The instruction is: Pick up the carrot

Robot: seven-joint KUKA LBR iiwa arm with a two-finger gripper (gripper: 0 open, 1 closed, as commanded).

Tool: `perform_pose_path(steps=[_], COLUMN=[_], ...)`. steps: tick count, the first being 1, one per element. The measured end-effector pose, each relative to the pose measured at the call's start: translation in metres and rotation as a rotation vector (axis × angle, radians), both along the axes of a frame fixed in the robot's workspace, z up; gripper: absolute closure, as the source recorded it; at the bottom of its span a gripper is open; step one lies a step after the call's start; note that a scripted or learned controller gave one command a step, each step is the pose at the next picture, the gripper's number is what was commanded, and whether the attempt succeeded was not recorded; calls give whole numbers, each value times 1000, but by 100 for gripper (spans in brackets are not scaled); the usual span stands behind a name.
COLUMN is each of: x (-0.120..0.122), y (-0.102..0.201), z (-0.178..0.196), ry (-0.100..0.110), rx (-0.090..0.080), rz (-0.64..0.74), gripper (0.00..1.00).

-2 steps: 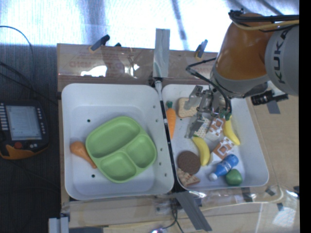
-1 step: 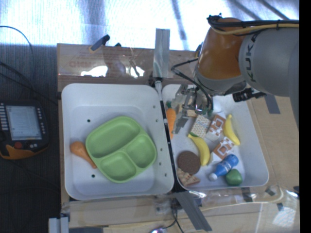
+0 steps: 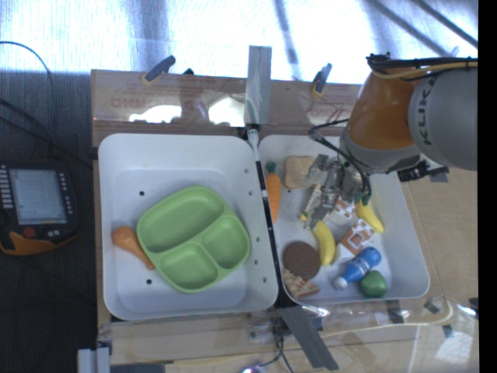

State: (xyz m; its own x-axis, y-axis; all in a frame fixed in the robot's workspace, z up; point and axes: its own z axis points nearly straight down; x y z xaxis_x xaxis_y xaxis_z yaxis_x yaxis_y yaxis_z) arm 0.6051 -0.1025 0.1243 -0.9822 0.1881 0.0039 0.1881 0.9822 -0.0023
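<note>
- The carrot (image 3: 273, 194) lies lengthwise against the right bin's (image 3: 415, 286) left wall, to the camera-left of the gripper (image 3: 330, 191) and apart from it.
- I cannot tell the gripper's opening; nothing visible sits between its fingers.
- Likely risk: with the wall so near, a finger may hit the rim or skid off the carrot.
- The bread (image 3: 297, 171) and banana (image 3: 324, 243) lie close to the gripper; a careless reach could nudge or grab them instead.
</note>
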Motion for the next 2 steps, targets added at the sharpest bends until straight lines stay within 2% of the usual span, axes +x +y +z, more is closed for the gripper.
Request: perform_pose_path(steps=[1, 2], x=[20, -51], y=[66, 44], z=[61, 59], ry=[-9, -4], rx=[2, 0], rz=[-253, -359], gripper=[0, 0])
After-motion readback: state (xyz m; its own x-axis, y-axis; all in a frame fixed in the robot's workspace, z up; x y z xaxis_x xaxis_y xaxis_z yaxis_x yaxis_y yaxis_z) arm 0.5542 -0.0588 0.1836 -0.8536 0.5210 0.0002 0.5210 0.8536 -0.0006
